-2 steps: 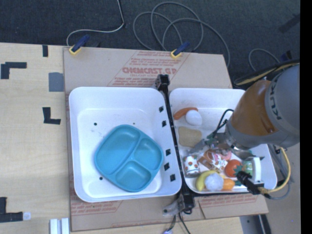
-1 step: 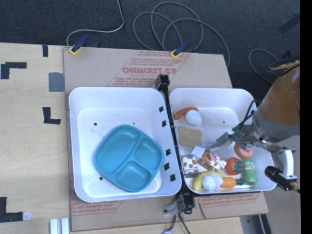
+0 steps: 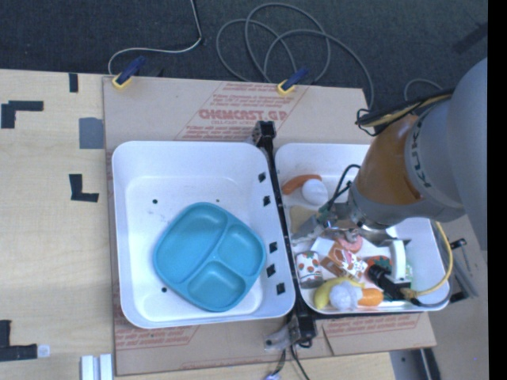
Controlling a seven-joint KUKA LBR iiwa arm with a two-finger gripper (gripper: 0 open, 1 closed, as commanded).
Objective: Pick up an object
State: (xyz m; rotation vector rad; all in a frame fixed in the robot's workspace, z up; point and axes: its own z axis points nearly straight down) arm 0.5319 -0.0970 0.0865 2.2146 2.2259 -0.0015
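The tool [image 3: 337, 226] hangs low in the right bin [image 3: 428, 305], directly above the toy pile [image 3: 342, 271]; its grip cannot be told, and judging by this, nothing has been lifted yet.

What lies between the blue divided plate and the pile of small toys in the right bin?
In the camera view, the black divider where the two bins meet lies between the blue plate and the toys.
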